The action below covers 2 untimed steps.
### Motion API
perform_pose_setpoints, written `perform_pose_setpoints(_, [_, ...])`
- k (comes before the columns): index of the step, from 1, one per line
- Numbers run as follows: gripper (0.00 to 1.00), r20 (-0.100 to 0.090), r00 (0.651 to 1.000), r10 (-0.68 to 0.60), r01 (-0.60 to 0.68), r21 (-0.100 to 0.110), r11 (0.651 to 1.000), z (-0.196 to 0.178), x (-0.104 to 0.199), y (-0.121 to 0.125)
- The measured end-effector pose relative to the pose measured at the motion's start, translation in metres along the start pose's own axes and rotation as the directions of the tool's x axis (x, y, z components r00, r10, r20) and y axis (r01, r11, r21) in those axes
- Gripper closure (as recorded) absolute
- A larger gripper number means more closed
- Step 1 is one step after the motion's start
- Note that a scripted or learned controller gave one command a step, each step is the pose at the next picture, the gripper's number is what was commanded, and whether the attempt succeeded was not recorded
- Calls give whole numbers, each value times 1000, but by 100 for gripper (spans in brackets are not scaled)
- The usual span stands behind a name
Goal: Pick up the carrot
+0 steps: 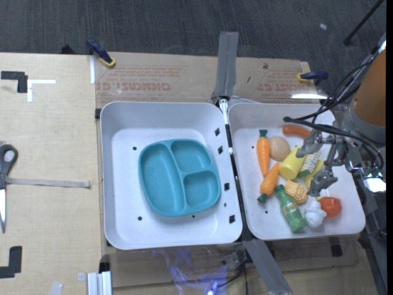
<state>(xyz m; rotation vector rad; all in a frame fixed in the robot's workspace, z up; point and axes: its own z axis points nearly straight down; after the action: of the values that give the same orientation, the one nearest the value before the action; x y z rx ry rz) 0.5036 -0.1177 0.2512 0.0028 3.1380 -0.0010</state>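
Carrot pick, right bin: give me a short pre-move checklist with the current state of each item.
1. Target in view: ok. One carrot lies in the right bin, a second carrot just below it.
2. Which carrot is meant: cannot tell.
3. Gripper over the target: not ok. It hangs to the right, above the yellow piece and corn.
4. Gripper holding nothing: cannot tell.
5. Room around the upper carrot: not ok. The beige ball sits against its right side.
6. Blue tray out of the way: ok, it is in the left bin.
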Motion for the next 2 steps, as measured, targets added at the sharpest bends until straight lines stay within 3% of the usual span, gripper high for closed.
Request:
perform_pose_setpoints(1, [0,-1,999,33,-33,0,999,98,-36,11])
perform_pose_setpoints(2, [0,8,981,192,-192,-1,981,153,-38,21])
